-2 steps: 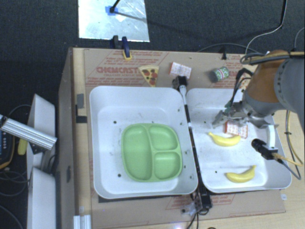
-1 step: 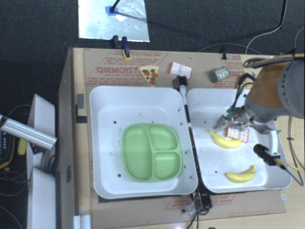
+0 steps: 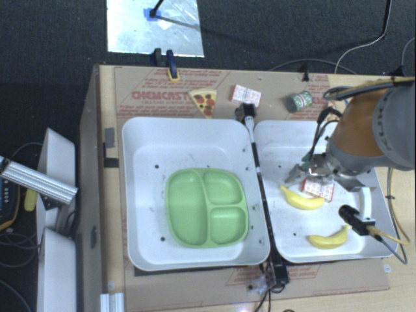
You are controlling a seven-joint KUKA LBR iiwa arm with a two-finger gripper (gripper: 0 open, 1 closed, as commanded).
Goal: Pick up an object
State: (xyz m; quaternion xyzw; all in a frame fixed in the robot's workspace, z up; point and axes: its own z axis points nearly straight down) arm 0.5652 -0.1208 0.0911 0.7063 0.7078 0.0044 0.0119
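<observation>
The grey arm with its orange band reaches in from the right, and its gripper (image 3: 304,171) hangs low over the right-hand shallow white bin (image 3: 289,145). I cannot tell whether the gripper is open or closed, and I see nothing held in it. Just beside it lies a small red-and-white printed box (image 3: 318,188), touching a curved yellow banana (image 3: 302,200). A second yellow banana (image 3: 329,238) lies nearer the bin's front edge, apart from the first. The left-hand white bin (image 3: 149,148) holds a pale green divided plastic plate (image 3: 207,208). On the cardboard-covered bench (image 3: 156,86) behind the bins sit a toy pizza slice (image 3: 203,101), a red-and-white packet (image 3: 246,95) and a small green can (image 3: 300,100).
</observation>
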